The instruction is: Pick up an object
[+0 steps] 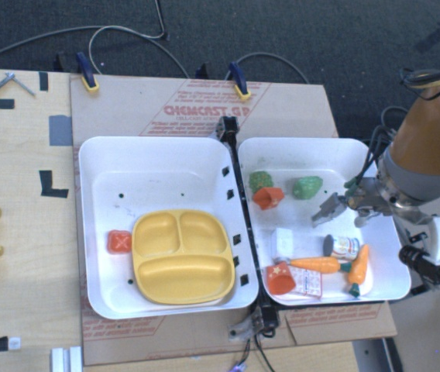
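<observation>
While nothing is lifted yet, the bench reads plainly from its left side across. On the bare wood at the far left lie strips of dark tape (49, 183), then comes the brown cardboard sheet (197, 103) under both bins, held by two blue and yellow clamps (87, 74) at its far edge; red printing on it looks like "CHEMCAST", though the smaller line beneath is too blurred for me to read. The left bin (104, 157) holds a small red toy (119, 242) against the near left of a yellow divided plate (183, 256), which sits toward the front. Across the black divider, the right bin (313, 149) has the pickings: a dark green lump (260, 180) touching an orange-red piece (267, 198), a lighter green lump (307, 187) just beside them, a white block (283, 242), a small jar with a label (343, 246) whose writing I cannot make out, a long carrot (317, 265), a second carrot (359, 265) standing more upright toward the right wall, a red cup shape (280, 280) and a printed packet (307, 283) at the front, its text too small to tell. The gripper (328, 209) hangs over the middle right of this bin, just above the jar, its two fingers parted and with nothing between them. By my reckoning the task is at its start: an approach, no contact, so the descent, the closing and the lift are all left to do, and the jar or the light green lump seems the nearest candidate.
</observation>
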Available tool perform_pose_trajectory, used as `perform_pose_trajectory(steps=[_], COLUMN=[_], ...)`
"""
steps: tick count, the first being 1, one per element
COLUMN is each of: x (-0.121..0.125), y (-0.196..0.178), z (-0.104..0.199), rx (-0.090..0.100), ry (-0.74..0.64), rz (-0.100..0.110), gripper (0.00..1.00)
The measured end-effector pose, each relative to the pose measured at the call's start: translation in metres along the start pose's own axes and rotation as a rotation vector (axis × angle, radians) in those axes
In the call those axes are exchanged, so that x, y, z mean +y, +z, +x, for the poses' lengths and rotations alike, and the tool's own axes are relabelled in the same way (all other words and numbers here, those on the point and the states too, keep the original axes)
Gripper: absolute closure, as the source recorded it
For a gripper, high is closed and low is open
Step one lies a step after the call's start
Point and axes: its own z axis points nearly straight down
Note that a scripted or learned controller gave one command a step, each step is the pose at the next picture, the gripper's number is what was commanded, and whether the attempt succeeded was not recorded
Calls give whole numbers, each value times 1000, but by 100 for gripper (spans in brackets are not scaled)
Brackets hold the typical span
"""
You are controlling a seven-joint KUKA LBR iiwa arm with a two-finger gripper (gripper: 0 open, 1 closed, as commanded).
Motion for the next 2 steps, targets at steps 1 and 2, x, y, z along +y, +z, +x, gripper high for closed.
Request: perform_pose_trajectory(steps=[1, 2], x=[63, 119], y=[130, 146], z=[12, 36], rx=[1, -1], ry=[0, -1], rz=[4, -5], gripper=[0, 0])
